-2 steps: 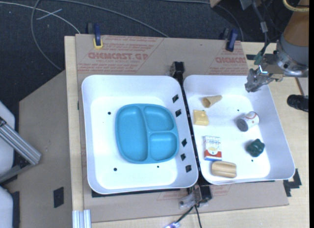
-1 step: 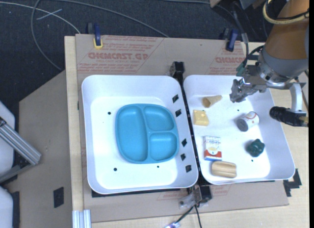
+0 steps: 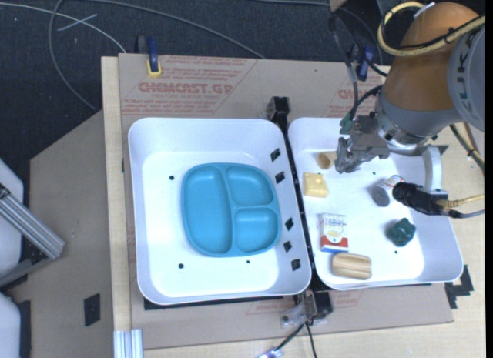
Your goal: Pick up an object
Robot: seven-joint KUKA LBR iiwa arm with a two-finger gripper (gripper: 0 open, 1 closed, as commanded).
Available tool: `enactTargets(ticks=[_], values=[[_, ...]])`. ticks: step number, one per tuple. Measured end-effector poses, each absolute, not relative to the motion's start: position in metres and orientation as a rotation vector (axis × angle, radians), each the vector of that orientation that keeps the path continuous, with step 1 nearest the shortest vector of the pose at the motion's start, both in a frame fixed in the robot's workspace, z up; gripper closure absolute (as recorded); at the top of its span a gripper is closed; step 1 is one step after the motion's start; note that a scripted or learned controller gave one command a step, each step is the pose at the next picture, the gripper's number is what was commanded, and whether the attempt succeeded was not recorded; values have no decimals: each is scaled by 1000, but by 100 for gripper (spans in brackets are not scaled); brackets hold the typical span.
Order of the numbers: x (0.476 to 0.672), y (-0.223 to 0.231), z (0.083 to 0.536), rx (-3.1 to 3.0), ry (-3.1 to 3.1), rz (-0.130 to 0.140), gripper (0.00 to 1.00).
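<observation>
1. Your claw [image 3: 344,162] hangs over the upper left part of the right bin [image 3: 439,260], at the end of the grey arm that reaches in from the right. The wrist and arm body cover it from above, so you cannot tell whether it is spread or pressed together, and nothing shows pinched in it.

2. The nearest candidate is a small tan piece [image 3: 324,161], just beside the claw on its left, close to the bin's upper left corner. It is partly hidden by the claw, so its shape and long axis cannot be read.

3. Next nearest is the pale yellow block [image 3: 314,185], below and slightly left of the claw, near the divider between the bins. It looks roughly square, with no clear long axis.

4. Further toward the front edge lie the red and white carton [image 3: 333,234] and the tan bread roll [image 3: 351,265]. The roll's long axis runs left to right. Both are well apart from the claw.

5. To the right of the claw sit a small grey object [image 3: 380,194] and, lower down, a dark green object [image 3: 400,232].

6. The blue divided plate [image 3: 230,209] fills the left bin [image 3: 146,218], across the divider and well apart.

7. Judgement: the shortest move is a small shift left onto the tan piece, or down-left to the yellow block.
</observation>
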State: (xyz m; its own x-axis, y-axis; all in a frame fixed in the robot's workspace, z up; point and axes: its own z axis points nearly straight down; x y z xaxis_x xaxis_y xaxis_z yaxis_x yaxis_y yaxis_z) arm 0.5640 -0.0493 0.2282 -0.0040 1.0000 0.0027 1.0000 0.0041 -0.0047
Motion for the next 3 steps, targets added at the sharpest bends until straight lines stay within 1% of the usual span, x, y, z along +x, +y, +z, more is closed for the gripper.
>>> enactTargets(ticks=[1,2,3], values=[[537,0,228,-2216,-2221,3,100],[517,50,235,-2212,-2224,1,100],[505,92,227,-2213,-2223,2,100]])
